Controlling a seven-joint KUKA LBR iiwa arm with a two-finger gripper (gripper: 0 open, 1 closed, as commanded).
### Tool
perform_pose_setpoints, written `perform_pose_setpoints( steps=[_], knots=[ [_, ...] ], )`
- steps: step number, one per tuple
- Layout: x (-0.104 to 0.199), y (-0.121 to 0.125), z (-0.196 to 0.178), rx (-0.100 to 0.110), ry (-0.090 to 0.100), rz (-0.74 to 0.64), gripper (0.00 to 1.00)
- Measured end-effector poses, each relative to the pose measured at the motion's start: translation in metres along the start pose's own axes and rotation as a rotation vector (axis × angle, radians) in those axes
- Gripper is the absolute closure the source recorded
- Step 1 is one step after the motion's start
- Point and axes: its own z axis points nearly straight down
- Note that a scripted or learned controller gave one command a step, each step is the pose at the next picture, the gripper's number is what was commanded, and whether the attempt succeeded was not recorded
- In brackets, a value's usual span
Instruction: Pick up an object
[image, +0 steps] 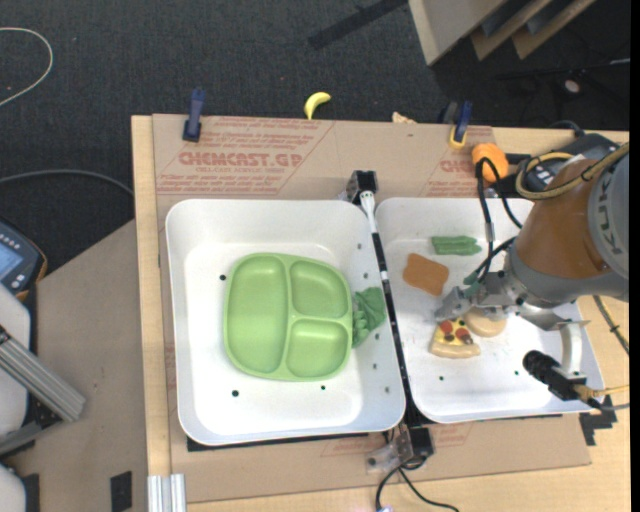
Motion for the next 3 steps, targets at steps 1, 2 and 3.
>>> perform_pose_setpoints(
  steps=[1, 2, 3],
  knots=[
    [0.022, -0.054, -0.048, 0.026, 0.010, 0.002, 0.00],
    [-0.026, 0.000, 0.003, 0.013, 0.007, 0.001, 0.00],
    [-0.004, -0.050, -0.104, 0.017, 0.006, 0.000, 0.00]
  ],
)
